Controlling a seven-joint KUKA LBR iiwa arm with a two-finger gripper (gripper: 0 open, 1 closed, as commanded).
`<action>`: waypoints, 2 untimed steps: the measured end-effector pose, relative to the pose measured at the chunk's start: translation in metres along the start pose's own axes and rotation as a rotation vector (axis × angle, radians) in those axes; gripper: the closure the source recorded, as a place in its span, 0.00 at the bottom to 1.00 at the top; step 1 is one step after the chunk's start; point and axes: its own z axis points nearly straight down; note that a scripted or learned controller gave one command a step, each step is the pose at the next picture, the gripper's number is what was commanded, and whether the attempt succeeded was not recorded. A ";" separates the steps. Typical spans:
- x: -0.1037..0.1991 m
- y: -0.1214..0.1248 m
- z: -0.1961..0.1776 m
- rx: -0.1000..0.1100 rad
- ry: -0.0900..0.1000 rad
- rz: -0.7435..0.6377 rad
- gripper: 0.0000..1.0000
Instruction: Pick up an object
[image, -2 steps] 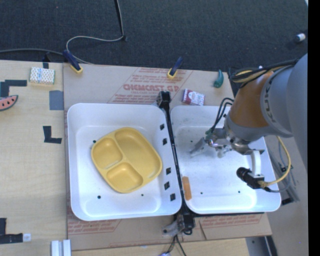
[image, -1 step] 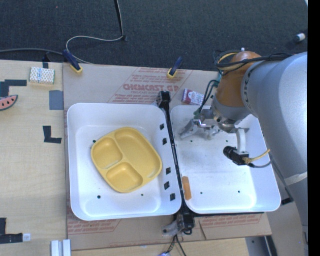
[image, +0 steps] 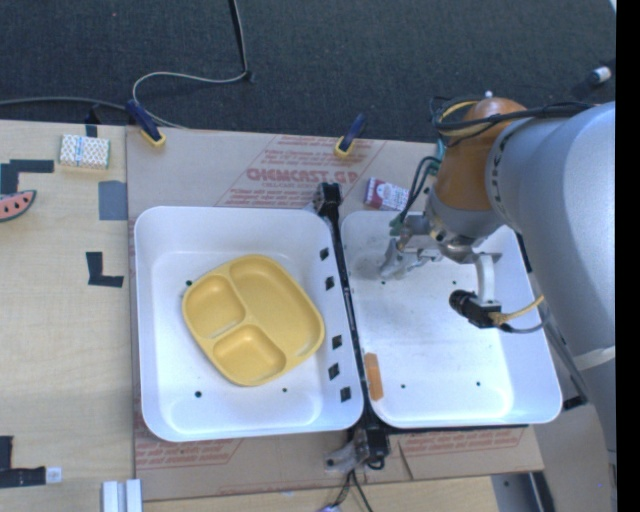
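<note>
Two shallow white bins sit side by side on a brown cardboard sheet laid over a wooden bench (image: 60, 330).

The left bin (image: 160, 400) holds a yellow tray (image: 252, 318) with three compartments. It lies flat near the bin's middle, turned at a slant, with bare white floor on all sides and the widest free strip along the near edge.

The right bin (image: 520, 395) is mostly bare floor. A small orange piece (image: 373, 375) lies against its left wall near the near-left corner, just beside the black divider (image: 338, 300) where the two bins meet. It is well apart from the gripper.

The grey arm (image: 570, 200), with its orange band (image: 470, 170), reaches in from the right over the right bin's far half. The gripper (image: 392, 265) points down toward the far-left part of that bin, close to the floor. Nothing shows between its fingers; whether they are open or closed cannot be made out.

Past the far edge of the right bin, a small red and white packet (image: 383, 194) lies on the cardboard. Two blue and yellow clips (image: 145, 122) hold the sheet's far edge. A small patterned block (image: 84, 152) sits near the bench's far-left corner.
</note>
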 end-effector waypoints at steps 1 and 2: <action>0.001 0.000 -0.009 0.001 0.001 -0.001 1.00; 0.002 0.000 -0.018 0.002 0.003 -0.002 1.00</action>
